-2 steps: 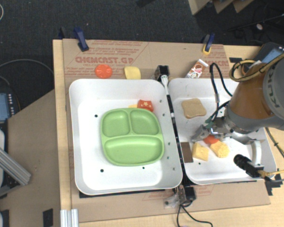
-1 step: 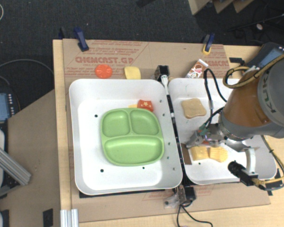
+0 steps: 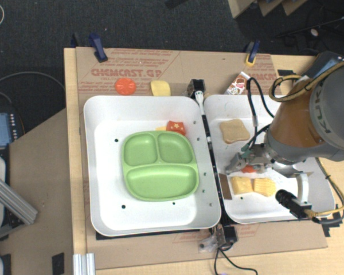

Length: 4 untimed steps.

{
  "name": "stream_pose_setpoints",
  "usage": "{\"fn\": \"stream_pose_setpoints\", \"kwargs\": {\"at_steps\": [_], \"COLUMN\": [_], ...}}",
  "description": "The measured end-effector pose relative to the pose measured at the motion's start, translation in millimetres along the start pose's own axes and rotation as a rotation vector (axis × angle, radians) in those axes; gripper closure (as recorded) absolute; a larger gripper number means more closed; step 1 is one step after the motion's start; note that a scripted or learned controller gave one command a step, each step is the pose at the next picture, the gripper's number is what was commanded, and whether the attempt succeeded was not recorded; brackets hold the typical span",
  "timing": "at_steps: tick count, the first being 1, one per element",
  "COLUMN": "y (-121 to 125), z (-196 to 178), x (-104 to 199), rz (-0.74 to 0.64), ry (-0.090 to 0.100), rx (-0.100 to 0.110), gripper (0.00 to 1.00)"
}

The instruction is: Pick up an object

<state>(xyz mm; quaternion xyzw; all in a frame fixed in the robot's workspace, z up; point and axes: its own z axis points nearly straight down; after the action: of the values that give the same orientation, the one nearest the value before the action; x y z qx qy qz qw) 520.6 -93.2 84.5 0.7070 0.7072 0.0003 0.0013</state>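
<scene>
Cardboard covers the bench (image 3: 132, 67), and two white bins sit on it side by side. Left bin (image 3: 103, 153) holds a green divided plate (image 3: 159, 166) pretty much in the middle, with a small red block (image 3: 176, 127) just off the plate's far edge. The grey arm (image 3: 315, 125) with its orange band comes in over the right bin (image 3: 309, 208) and its claw (image 3: 247, 162) is down low near that bin's left wall, something red-orange (image 3: 249, 169) right under it. Can't tell if the claw is open or closed, it's too cluttered there. Tan toast slice (image 3: 235, 130) lies toward the right bin's far edge. Two yellow pieces (image 3: 252, 186) sit just nearer than the claw. On the bench past the left bin's far edge: an orange disc (image 3: 125, 86) and a yellow lump (image 3: 160, 88), close together.
</scene>
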Motion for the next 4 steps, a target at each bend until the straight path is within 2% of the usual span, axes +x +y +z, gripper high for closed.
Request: {"fn": "stream_pose_setpoints", "kwargs": {"at_steps": [3,4], "y": [11.6,11.8], "z": [0.0,-10.4], "x": [0.3,0.0], "rz": [0.0,0.002], "ry": [0.0,0.0], "rx": [0.0,-0.002], "gripper": [0.0,1.0]}}
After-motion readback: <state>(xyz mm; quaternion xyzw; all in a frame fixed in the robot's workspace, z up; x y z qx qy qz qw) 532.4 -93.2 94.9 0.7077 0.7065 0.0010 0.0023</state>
